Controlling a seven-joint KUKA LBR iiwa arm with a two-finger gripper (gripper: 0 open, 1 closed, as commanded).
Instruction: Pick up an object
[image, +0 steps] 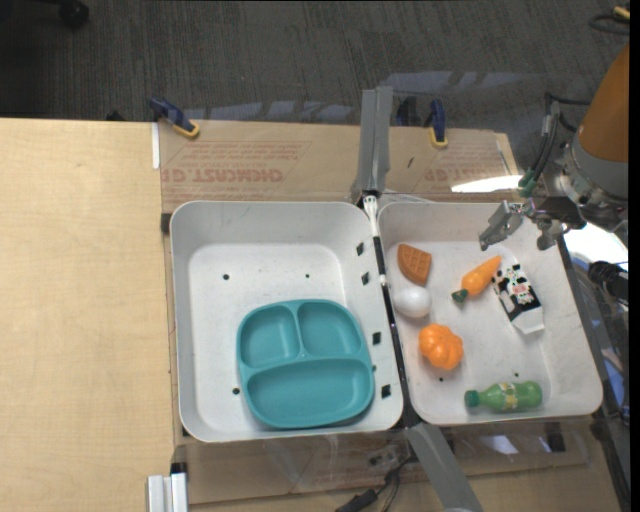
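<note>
Here the gripper (524, 226) hangs over the back of the right bin (585, 395), near its far-right corner, with its two fingers (497, 229) spread apart and nothing between them. The nearest candidates lie just in front of it, toward the camera: the carrot (478, 279) and the small cow-print milk carton (521, 294). The carrot sits slightly left of the point midway between the fingers, the carton almost straight below it in the view.

The relation the next move seems to turn on is the carrot's long axis. It runs on a diagonal, green stem end low and to the left, orange tip up and to the right, pointing roughly at the gripper. A grasp would probably go best with the fingers closing across that diagonal rather than along it. The carton lies close beside the carrot's tip (whether they touch I cannot tell), so a descent there risks nudging both.

Counted, the right bin holds six things: one carrot, one milk carton, one orange wedge-shaped piece (415, 263), one white egg (411, 301), one small pumpkin (441, 346) and one green bottle (504, 397) lying on its side along the front wall. The left bin (200, 300) holds one teal divided plate (304, 363). Two bins stand side by side on the bench, with a single arm.
</note>
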